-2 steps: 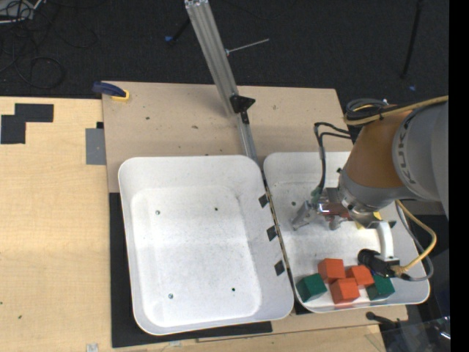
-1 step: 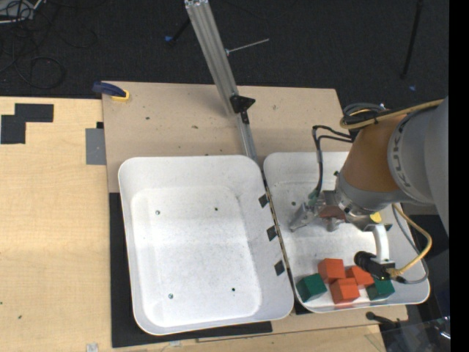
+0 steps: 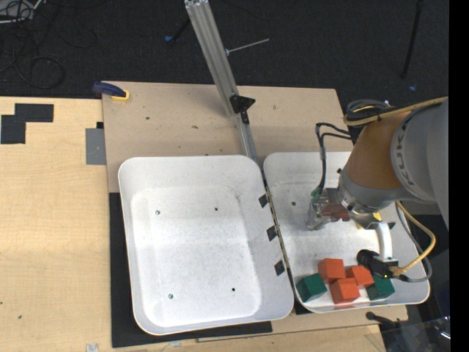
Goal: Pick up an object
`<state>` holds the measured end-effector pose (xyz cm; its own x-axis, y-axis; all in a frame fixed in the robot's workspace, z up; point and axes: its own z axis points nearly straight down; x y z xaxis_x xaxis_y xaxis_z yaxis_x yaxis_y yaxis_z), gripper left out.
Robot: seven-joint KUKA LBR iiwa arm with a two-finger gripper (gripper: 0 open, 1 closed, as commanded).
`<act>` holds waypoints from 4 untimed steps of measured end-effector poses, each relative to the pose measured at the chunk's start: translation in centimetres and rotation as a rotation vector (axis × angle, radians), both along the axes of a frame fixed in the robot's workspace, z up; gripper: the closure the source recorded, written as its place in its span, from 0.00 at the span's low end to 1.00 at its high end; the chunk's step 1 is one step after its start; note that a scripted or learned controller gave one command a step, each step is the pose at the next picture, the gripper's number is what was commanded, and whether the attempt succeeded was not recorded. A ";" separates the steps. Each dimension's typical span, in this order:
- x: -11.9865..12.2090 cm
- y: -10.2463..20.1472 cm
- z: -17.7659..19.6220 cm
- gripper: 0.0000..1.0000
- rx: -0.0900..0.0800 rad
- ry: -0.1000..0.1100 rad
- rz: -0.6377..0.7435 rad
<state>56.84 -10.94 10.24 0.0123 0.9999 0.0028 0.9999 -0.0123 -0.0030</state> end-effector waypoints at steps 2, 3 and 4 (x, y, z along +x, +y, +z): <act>-0.2 0.6 9.2 1.00 -0.003 -0.005 0.012; 0.4 0.5 15.4 1.00 -0.003 -0.007 0.012; -0.6 5.5 14.0 1.00 -0.001 0.001 0.016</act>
<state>56.25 -5.45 24.20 -0.0033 1.0000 0.0021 1.0000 0.0033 -0.0042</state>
